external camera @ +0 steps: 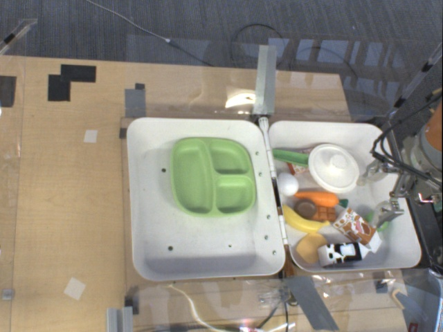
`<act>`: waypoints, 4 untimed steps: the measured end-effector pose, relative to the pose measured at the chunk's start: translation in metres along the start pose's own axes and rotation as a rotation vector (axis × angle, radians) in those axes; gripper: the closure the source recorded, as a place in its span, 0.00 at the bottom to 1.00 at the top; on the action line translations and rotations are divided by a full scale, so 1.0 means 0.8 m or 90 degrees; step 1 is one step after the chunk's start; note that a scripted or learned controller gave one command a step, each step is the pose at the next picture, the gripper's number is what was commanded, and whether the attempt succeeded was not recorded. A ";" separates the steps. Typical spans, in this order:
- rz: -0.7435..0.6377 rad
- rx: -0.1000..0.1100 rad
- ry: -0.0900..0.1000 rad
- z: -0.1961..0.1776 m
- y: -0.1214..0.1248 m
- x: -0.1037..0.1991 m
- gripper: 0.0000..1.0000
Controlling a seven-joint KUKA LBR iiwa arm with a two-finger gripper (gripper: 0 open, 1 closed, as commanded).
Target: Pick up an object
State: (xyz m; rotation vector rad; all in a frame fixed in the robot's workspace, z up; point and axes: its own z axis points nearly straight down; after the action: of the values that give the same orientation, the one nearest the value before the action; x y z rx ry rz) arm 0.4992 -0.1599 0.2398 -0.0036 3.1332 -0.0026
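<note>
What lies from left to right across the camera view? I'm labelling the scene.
Green three-compartment plastic tray → small white egg-shaped ball → round white lidded bowl → end effector at the right bin's edge.

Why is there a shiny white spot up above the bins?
In the camera view, that bright patch is glare from a light, bouncing off the glossy bench just above the left bin; the green tray casts a soft shadow to its left, and fainter streaky reflections cross the bench top near the upper right.
</note>
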 end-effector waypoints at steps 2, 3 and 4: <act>-0.051 0.001 -0.008 0.185 0.080 -0.036 0.00; -0.173 0.000 -0.004 0.189 0.064 -0.121 0.00; -0.182 0.003 -0.005 0.188 0.083 -0.106 0.00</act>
State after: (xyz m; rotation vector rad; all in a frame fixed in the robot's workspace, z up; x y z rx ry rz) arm 0.5850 -0.0937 0.0903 -0.4485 3.0938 -0.0109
